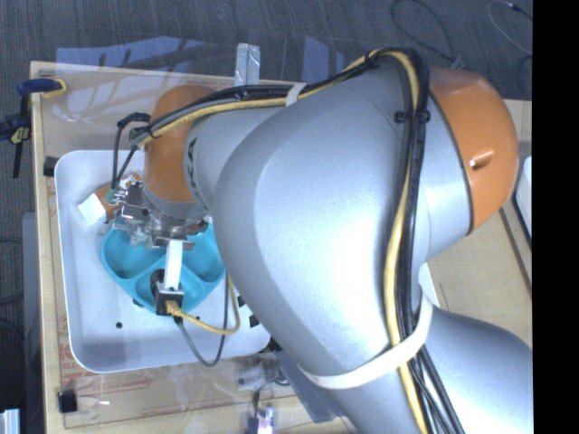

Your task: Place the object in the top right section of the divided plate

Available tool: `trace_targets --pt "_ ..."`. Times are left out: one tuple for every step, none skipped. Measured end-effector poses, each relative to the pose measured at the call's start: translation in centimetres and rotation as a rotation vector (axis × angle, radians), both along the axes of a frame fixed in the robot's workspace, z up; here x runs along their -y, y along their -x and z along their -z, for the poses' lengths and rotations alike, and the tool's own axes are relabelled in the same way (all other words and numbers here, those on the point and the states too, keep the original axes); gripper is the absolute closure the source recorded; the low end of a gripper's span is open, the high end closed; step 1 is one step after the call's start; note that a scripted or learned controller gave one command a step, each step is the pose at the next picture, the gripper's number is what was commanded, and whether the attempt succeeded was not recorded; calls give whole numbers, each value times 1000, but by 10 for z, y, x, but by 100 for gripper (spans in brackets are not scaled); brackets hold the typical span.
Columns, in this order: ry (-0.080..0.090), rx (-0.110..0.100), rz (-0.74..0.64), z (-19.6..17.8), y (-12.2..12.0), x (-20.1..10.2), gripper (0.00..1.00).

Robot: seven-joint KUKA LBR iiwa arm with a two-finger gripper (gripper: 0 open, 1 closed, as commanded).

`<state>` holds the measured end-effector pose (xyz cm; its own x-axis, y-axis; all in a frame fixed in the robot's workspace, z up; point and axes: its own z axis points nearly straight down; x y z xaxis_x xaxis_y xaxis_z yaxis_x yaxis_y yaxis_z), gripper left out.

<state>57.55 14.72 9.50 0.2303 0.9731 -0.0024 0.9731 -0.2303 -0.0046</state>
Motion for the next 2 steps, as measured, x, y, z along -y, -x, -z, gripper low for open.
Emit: trace_targets --pt "-3 10 -55 1 72 26 100" --pt "-3 14 -435 2 81 41 100"
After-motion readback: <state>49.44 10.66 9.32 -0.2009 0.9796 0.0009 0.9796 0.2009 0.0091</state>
